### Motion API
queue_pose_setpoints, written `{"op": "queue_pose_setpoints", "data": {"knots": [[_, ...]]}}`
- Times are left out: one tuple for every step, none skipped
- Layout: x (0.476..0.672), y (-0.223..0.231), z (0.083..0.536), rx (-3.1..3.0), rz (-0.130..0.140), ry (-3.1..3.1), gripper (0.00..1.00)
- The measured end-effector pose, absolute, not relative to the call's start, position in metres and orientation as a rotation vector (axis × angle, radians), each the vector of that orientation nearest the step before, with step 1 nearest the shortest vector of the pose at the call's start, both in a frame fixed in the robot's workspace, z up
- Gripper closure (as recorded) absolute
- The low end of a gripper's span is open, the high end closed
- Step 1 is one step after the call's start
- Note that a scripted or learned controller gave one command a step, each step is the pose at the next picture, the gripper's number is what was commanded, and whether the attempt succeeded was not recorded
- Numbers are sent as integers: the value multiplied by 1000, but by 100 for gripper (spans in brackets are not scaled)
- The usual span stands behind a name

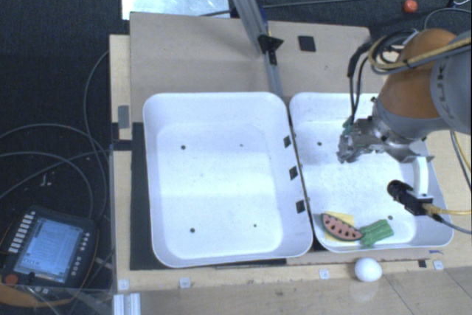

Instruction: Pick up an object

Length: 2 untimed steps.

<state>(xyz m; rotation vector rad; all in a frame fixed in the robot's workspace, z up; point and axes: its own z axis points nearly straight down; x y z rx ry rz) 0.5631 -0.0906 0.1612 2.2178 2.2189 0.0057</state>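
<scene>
Camera view: gripper (pixel 352 146) hovering over right bin (pixel 317 111); jaws' state unclear; watermelon slice (pixel 340 226) lying at six o'clock.

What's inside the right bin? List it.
Right bin: a watermelon slice toy and a green block at its near edge. The gripper hovers above; the arm covers the bin's right side.

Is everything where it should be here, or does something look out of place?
One thing stands out: a white ball lies on the bench outside the bins, just past the near rim of the right bin. The watermelon slice toy and green toy beside it lie inside that bin, at its near edge.
</scene>
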Motion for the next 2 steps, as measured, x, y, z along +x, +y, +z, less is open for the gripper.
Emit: {"op": "queue_pose_setpoints", "data": {"knots": [[566,-88,224,2217,6,2219,100],[567,-88,276,2218,6,2219,100]]}}
